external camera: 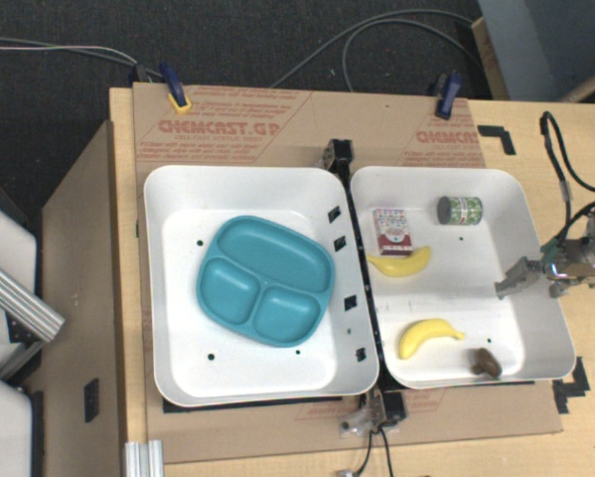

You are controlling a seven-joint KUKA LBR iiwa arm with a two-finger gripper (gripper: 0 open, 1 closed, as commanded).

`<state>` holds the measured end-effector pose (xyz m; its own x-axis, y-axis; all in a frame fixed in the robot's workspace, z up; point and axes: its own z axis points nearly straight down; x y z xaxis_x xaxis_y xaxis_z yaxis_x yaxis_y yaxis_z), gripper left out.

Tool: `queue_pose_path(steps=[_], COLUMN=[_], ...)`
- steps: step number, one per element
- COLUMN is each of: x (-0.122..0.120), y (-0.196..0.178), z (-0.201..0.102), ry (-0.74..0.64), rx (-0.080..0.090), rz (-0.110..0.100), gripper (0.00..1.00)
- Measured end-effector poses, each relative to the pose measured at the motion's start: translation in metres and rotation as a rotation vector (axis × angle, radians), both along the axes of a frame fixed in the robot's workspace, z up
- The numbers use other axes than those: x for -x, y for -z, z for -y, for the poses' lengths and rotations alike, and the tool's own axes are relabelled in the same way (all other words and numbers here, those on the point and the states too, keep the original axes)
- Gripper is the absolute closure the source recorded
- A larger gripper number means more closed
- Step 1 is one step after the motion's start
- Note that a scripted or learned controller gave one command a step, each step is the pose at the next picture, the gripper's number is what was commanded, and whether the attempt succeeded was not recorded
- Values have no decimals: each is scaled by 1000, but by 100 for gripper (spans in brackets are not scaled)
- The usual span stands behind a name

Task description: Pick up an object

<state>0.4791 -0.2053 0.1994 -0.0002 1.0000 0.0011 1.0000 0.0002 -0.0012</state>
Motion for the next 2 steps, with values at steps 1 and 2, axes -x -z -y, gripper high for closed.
queue_pose_path(steps=[1,2], x=[-1,0], y=[63,116], z=[2,1], ry=[1,0], rx=[-3,-3], rz=[-5,-5], gripper=[0,0])
